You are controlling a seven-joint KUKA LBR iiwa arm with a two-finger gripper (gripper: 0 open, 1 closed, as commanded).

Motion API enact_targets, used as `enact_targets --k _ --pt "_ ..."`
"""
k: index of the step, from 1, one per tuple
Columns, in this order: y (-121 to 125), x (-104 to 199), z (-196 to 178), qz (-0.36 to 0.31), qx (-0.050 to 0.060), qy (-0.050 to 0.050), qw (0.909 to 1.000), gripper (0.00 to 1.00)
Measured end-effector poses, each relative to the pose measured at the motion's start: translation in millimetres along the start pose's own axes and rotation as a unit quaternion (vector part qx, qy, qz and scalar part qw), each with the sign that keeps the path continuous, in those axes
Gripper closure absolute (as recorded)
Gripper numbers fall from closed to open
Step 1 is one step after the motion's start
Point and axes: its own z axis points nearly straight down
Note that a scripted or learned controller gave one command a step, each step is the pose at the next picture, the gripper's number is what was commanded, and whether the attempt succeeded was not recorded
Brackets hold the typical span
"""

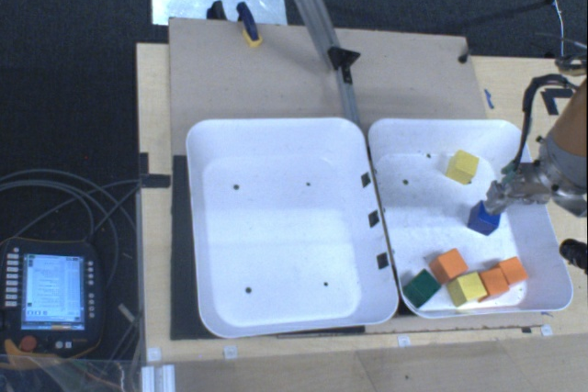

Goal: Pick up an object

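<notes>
My gripper [499, 196] reaches in from the right over the right bin [404, 142], its tip right above a blue cube [481, 220] and touching or nearly touching the cube's top edge. A yellow cube [462, 166] lies up and to the left of the gripper. Along the bin's near edge sit a green cube [422, 287], an orange cube [448, 264], a second yellow cube [467, 288] and two more orange cubes [493, 281] [513, 270].
The left bin [207, 151] stands beside the right one, the two meeting at a rim with black clips [374, 218]. A slanted metal pole [312, 0] crosses the back of the bench. A teach pendant [50, 294] with cables lies at far left.
</notes>
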Motion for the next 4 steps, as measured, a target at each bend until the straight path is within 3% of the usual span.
enact_targets --k 2,4 --pt "5 7 -102 -0.001 -0.002 -0.001 1.0 1.0" --pt "34 104 -115 -0.003 0.001 0.001 1.0 1.0"
